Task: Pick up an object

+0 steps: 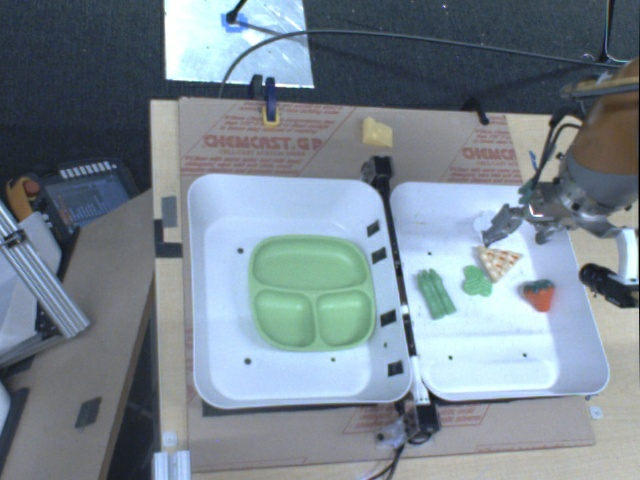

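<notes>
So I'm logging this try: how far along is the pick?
Nothing looks picked yet. The gripper hangs over the right bin, just above the pizza slice toy; it, the broccoli, asparagus and strawberry all lie on the floor. Grasping and lifting remain.

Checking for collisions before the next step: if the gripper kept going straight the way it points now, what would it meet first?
Probably the bare floor of the right bin: the gripper points down and leftward, just above the pizza slice, which it seems to miss, though depth is unclear.
</notes>
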`<state>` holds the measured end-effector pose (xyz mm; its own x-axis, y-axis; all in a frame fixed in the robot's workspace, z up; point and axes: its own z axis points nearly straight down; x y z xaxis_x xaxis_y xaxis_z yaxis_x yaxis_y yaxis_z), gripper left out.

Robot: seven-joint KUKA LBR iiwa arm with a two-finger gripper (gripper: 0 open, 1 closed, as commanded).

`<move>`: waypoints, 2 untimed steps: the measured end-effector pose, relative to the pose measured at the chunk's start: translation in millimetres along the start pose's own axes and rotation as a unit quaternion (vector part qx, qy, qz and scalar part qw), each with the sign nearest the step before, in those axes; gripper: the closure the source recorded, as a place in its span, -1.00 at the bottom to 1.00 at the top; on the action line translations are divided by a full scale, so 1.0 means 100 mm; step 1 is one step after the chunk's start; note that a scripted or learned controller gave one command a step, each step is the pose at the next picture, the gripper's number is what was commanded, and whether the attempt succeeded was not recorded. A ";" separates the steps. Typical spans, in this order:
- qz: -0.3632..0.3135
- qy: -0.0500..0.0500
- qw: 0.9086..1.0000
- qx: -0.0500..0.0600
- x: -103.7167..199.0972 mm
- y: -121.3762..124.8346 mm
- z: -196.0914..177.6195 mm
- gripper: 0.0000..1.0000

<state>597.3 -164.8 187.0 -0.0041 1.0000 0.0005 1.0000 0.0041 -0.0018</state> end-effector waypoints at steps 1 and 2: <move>0.001 0.000 1.000 0.000 -0.05 0.07 0.46 -1.00; 0.001 -0.001 1.000 -0.003 -0.05 0.08 0.32 1.00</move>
<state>605.5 -169.8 154.9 -0.0020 1.0000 -0.0017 1.0000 0.0020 0.0049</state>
